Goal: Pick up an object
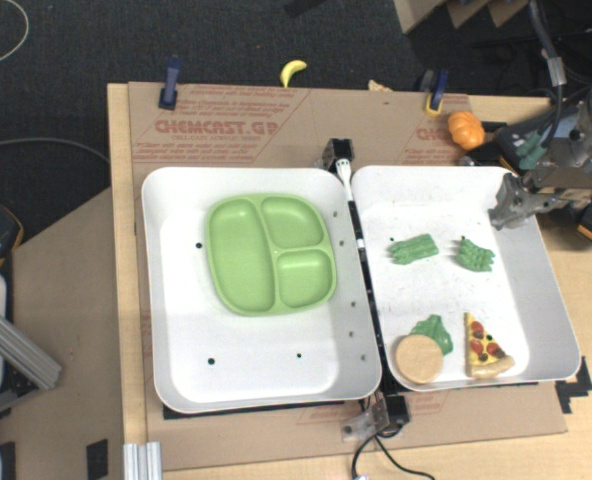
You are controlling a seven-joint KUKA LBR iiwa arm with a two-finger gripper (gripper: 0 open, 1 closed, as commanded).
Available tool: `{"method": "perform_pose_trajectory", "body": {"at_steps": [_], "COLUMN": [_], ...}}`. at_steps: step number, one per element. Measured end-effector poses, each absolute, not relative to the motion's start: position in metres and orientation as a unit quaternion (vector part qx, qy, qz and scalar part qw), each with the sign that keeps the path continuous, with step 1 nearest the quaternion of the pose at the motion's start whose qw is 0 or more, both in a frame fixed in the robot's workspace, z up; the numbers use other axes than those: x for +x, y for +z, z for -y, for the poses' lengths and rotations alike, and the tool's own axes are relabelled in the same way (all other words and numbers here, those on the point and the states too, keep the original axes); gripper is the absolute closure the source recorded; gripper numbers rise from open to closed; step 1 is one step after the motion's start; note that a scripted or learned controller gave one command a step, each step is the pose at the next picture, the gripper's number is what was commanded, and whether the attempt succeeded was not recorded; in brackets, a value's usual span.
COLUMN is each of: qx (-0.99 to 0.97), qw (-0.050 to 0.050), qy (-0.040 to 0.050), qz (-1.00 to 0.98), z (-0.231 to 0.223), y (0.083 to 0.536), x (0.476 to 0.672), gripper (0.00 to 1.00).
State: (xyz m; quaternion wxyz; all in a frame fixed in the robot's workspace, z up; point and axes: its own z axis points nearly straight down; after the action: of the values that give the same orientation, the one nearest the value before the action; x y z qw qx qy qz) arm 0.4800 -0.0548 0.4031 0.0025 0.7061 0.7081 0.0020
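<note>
Your gripper (508, 211) hovers at the right bin's (546, 298) far edge, its grip state unclear, above cardboard-covered bench (226, 128).

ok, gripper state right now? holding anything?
Gripper: over the right bin's upper right corner, nothing visibly held; open or closed cannot be told.

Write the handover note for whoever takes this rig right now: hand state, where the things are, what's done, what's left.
Hand: over the far right edge of the right bin, nothing visibly held.
Right bin: green toy piece mid-bin, second green piece to its right; near edge has a round tan cookie with a green leafy piece touching it, and a pizza slice.
Left bin: green divided plate.
Done: nothing picked.
Left: choose an object, grasp, lift.
</note>
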Motion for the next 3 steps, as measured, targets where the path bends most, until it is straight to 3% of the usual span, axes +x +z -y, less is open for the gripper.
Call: {"method": "perform_pose_trajectory", "body": {"at_steps": [1, 2, 3], "qx": [0.706, 0.707, 0.706], "qw": [0.003, -0.001, 0.003], "qy": [0.0021, -0.0009, 0.0020], "qz": [-0.708, -0.707, -0.708], "z": [0.045, 0.045, 0.030], "y": [0.433, 0.418, 0.447], "x": [0.480, 0.479, 0.480], "gripper": [1.00, 1.00, 1.00]}}
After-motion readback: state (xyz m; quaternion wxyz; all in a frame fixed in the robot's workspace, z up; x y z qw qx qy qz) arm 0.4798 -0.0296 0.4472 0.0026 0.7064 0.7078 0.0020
